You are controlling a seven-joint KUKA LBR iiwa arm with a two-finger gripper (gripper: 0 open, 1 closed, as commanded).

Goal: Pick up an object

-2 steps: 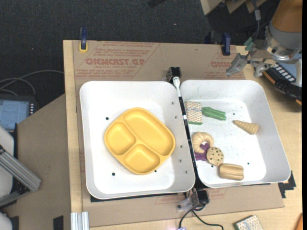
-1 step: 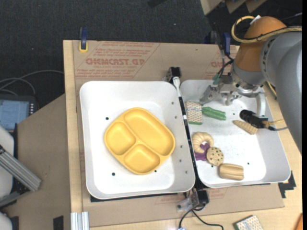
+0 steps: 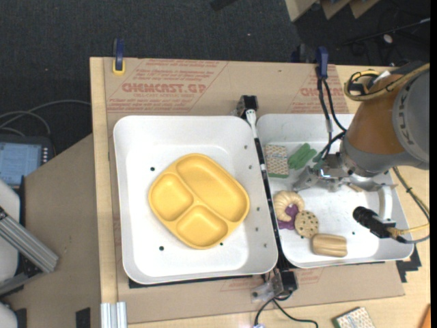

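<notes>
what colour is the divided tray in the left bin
Yellow; the divided tray shows clearly in the camera view.

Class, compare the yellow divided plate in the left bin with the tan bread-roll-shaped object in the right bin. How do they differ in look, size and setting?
Colour: the yellow divided plate is bright yellow; the tan roll-shaped object is light brown.
Size: the plate is far larger than the roll.
Shape: the plate has three hollow compartments; the roll is a solid rounded oblong.
Setting: the plate lies alone in the left bin; the roll has a cookie beside it in the right bin.
Both rest on a bin floor.
</notes>
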